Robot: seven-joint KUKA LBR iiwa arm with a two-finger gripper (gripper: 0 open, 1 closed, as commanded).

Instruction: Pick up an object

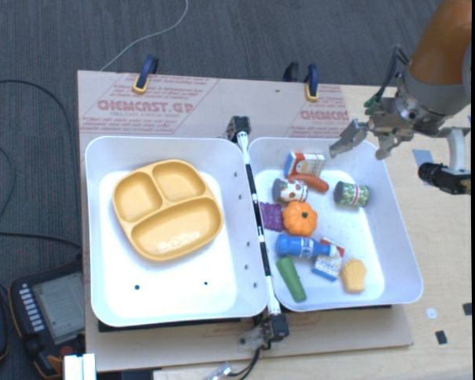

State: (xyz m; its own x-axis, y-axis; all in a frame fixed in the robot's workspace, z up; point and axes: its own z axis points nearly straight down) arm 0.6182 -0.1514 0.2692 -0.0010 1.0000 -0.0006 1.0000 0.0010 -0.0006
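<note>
My gripper [366, 142] hangs above the far edge of the right bin [400, 236], its two fingers spread apart with nothing between them. Below it in that bin lie a red and white carton [305, 165], a red sausage-shaped toy [310, 183], a green can [351, 195], an orange pumpkin [299, 219], a blue bottle [299, 247], a green cucumber [290, 279] and a yellow corn piece [353, 275]. The carton is the nearest item, a little left of and below the fingers.
The left bin [111, 291] holds a yellow divided plate [169, 209]. A black divider bar [253, 204] runs between the bins. Clamps [311, 84] grip the board's far edge. A small grey can [283, 190] and a purple item [270, 216] lie by the divider.
</note>
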